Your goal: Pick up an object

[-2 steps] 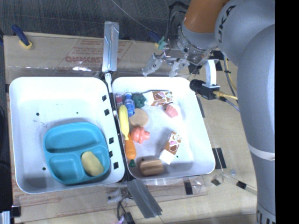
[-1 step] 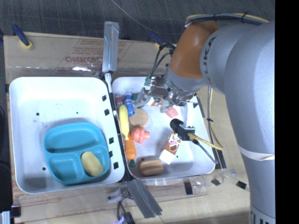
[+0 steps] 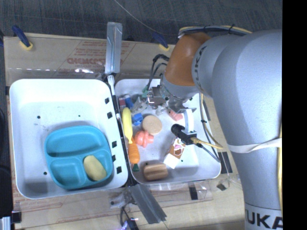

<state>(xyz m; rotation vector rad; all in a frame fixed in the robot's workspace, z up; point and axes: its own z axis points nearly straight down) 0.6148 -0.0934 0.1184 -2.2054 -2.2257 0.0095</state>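
So the gripper (image 3: 160, 99) sits low in the right bin (image 3: 211, 169), can't tell what its grip is doing. Nearest grab is the round tan cookie (image 3: 152, 124), just below it, banana (image 3: 126, 123) lying lengthwise left of that.

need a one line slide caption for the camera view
KUKA arm reaching into the right bin of toy food; blue tray with potato in the left bin.
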